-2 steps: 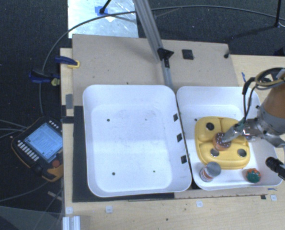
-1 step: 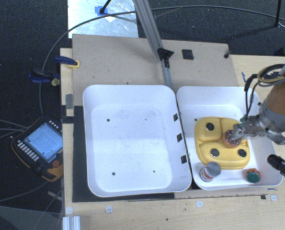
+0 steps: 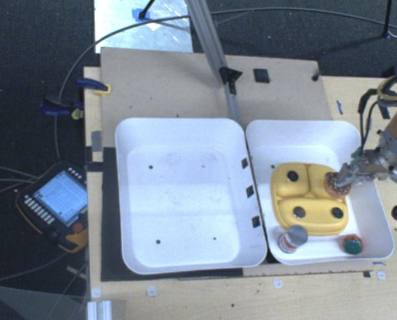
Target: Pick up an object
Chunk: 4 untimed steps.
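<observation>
Here, two bins, one yellow toy, one tool

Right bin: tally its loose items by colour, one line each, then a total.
Yellow: 1, the moulded yellow block
Brown: 1, the small brown round item by the gripper
Grey and red: 1, the small can
Green: 1, the green ball
Total: 4

gripper over yellow tray, right bin
</observation>
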Each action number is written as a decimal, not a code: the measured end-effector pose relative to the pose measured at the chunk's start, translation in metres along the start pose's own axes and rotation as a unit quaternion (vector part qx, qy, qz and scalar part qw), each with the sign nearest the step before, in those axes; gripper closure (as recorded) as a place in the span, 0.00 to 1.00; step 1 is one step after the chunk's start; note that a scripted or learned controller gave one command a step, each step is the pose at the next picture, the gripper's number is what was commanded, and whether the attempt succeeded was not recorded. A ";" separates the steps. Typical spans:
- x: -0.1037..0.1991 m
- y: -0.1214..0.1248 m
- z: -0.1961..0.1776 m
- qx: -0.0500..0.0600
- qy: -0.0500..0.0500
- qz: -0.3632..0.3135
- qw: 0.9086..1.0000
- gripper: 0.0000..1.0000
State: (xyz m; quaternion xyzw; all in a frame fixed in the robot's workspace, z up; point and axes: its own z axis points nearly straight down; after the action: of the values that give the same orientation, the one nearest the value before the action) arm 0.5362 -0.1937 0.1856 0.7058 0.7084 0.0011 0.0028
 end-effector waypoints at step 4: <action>0.109 -0.002 -0.054 0.003 0.002 -0.003 1.000 1.00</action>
State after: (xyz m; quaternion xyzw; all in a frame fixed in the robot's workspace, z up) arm 0.5332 -0.0848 0.2394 0.7036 0.7106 0.0006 -0.0006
